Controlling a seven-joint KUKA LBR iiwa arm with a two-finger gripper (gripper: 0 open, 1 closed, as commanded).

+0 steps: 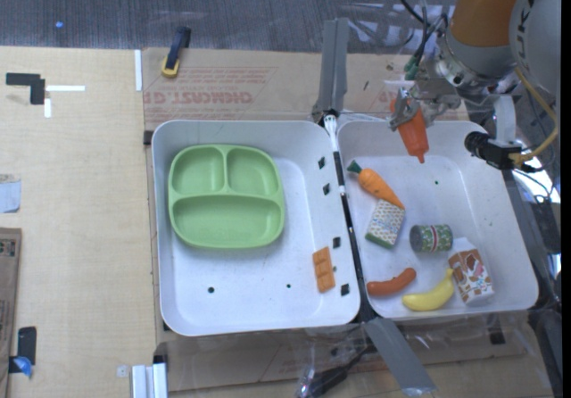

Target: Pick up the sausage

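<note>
Nearest to the camera, at the front wall of the right bin [522,227], lies the sausage [391,282], a reddish, slightly curved piece. From the gripper [412,115] it is well apart, toward the camera and a little to the view's left. A banana [426,299] lies just beside it, on the side away from the left bin, and the two are almost touching.

Going back from there toward the gripper come a small carton [470,276], a green can [431,237] on its side and a patterned box [384,224]. Then comes a carrot [375,182], which is the closest of them to the tool.

The gripper itself hangs over the far edge of this bin. Its fingers are closed on an orange-red piece [415,139], which hangs down between them. I cannot tell what this piece is. In my judgement it is not the thing that most looks like a sausage.

This is the first risk: the program may count the grasp as a success while the sausage is still on the floor of the bin. The piece also seems to be held only by its top end, so it could slip out.

For a later grasp, the banana and the front wall leave little room around the sausage. The fingers could hit the wall or close on the banana too.
</note>
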